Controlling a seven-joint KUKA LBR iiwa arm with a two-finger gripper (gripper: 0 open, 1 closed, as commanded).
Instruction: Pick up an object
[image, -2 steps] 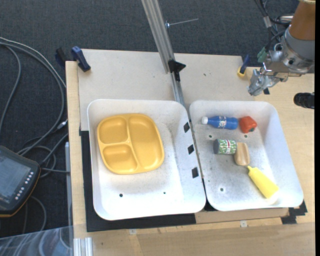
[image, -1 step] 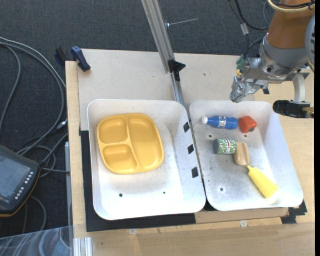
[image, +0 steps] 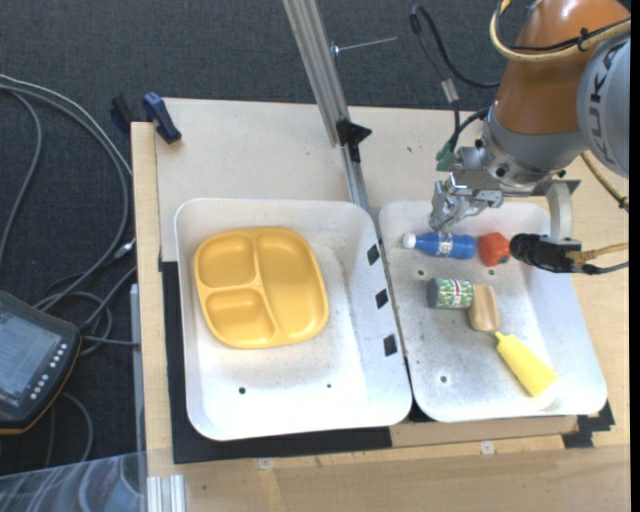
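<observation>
While I watch from the fixed camera above the bench, the gripper hangs over the far end of the right bin, its metal fingers pointing down just above the blue bottle. Whether those fingers stand wide or narrow I cannot tell — they blur together against the bottle from this slant, and I see nothing clearly between them.

That bottle lies on its side at about 11 o'clock in the right bin, white cap toward 9 o'clock. Just beside it at 3 o'clock sits a red object. Nearer the bin's middle lies a green-and-white can, touching or nearly touching a tan wooden piece on its 3 o'clock side. Toward 5 o'clock from those rests a yellow bottle, lying at a slant.

The left bin holds a yellow divided plate — three compartments, flat, at about 10 o'clock within the bin.
</observation>
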